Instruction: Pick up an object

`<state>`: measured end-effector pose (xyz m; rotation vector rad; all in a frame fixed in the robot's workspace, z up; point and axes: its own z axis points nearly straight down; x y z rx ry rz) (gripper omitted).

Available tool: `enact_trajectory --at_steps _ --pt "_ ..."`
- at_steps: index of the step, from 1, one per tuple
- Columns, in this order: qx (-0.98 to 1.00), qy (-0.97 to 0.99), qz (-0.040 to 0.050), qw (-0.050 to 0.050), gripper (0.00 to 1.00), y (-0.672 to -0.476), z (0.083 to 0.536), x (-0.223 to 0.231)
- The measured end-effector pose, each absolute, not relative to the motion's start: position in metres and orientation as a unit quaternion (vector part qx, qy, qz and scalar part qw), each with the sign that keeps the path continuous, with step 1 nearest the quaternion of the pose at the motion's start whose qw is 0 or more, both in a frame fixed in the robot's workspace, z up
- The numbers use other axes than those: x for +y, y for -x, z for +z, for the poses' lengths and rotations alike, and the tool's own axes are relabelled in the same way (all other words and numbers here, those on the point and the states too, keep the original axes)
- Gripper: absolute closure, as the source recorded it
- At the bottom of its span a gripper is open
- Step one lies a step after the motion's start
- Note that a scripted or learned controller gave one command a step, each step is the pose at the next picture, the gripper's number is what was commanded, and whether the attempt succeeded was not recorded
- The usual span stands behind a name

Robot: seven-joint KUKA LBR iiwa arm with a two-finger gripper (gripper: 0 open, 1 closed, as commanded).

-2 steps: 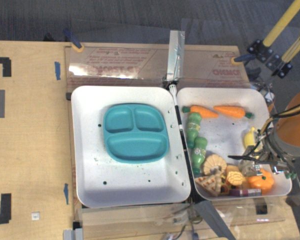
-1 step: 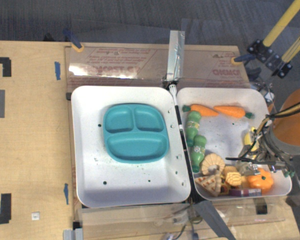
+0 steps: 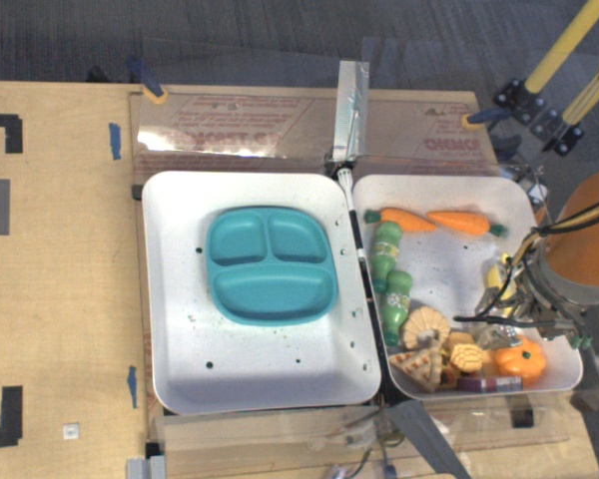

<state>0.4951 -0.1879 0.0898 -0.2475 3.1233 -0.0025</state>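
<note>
The right bin (image 3: 434,267) holds several toy foods. Two orange carrots (image 3: 407,220) (image 3: 464,223) lie along its far side. Two green bottles (image 3: 385,247) (image 3: 396,293) lie by its left wall. At the near side are a tan pastry (image 3: 425,325), a waffle-like wedge (image 3: 419,365), a yellow piece (image 3: 466,352) and a small orange pumpkin (image 3: 520,360). My gripper (image 3: 509,307) hangs low over the bin's right side, just above the pumpkin, half hidden by cables and wrist parts. A yellow item (image 3: 496,272) sits just behind it.
The left bin (image 3: 180,347) bears a teal divided plate (image 3: 272,264). A metal divider (image 3: 349,118) stands between the bins at the back. The arm's orange band (image 3: 589,238) sits over the right bin's right wall. Yellow-and-black poles (image 3: 554,63) stand at the far right.
</note>
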Motion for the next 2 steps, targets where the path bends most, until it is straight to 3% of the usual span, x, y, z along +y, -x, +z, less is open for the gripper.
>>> enact_trajectory --at_steps 1,2 --pt "0.986 0.168 -0.0042 0.007 1.0 -0.495 0.09 -0.159" --pt "0.994 0.109 -0.0017 0.009 1.0 -0.505 0.22 -0.104"
